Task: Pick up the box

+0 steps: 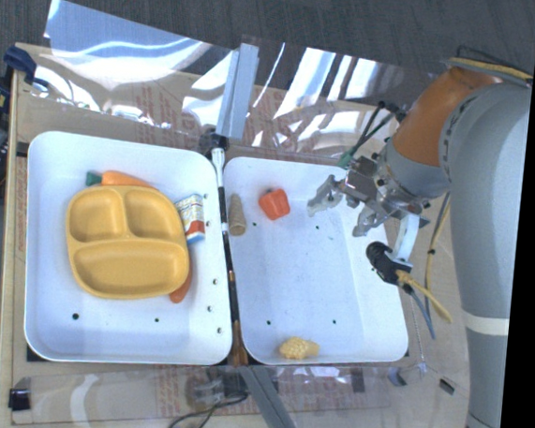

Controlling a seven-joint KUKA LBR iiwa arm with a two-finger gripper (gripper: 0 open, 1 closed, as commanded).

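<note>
Grey arm (pixel 463 133) above right bin (pixel 334 299)

Dark carpet (pixel 222 6) around wooden bench (pixel 90 398)

Yellow tray (pixel 128 242), orange pepper (pixel 274 202), white bins (pixel 354 292)

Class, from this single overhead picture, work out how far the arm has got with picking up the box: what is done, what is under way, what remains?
Done: nothing visible; the box lies in the left bin, wedged against the yellow divided plate. Under way: the gripper hangs open over the right bin, near the red pepper, holding nothing. Left: cross to the left bin, descend on the box, close and lift.
</note>
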